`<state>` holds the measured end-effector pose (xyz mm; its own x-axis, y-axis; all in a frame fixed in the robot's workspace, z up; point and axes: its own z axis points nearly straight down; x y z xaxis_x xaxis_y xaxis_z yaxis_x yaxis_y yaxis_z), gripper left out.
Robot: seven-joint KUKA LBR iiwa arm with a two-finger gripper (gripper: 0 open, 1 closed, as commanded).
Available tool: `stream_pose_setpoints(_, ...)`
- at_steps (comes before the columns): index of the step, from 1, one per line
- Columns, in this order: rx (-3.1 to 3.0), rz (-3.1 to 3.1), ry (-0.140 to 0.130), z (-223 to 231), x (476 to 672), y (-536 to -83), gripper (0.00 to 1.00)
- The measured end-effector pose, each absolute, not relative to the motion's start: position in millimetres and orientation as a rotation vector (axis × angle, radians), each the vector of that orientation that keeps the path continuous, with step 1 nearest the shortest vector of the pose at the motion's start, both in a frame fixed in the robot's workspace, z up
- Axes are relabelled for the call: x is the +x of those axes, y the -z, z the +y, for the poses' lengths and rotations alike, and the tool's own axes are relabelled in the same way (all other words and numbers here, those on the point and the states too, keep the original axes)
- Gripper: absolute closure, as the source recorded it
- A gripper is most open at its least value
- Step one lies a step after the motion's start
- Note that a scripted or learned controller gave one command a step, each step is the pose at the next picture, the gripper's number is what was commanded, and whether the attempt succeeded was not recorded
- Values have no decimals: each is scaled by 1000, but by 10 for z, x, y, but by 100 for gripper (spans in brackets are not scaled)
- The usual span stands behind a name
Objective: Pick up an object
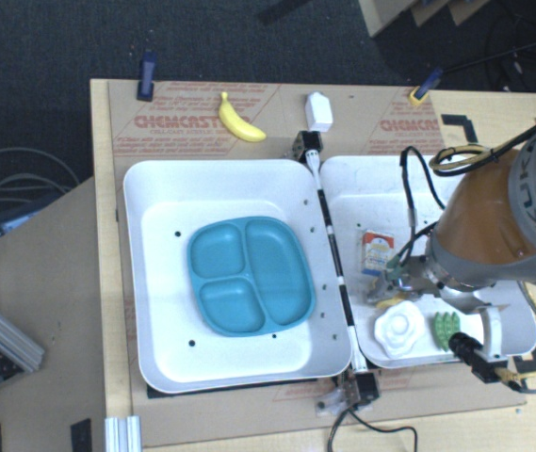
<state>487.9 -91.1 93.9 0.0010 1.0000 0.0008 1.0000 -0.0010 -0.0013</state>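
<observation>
My gripper [387, 287] reaches down into the right bin [362, 182], its body hidden under the orange and grey wrist. Its tips stand low among the objects there. A small red and white packet [377, 250] lies just above the tips. A white round object [397, 331] rests just below them, and a green toy [446, 328] sits to its right. Something yellow [392, 303] peeks out beside the tips. Nothing shows between the tips.
The left bin [154, 196] holds a blue divided plate [249, 275]. A yellow banana [238, 121] lies on the bench behind the bins, near a white block [319, 111]. Cables loop over the right bin's far side.
</observation>
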Motion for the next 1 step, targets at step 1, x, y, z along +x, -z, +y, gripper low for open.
stream_pose_setpoints(1, -2219, -2224, 3, -6, 5333, -1851, 100)
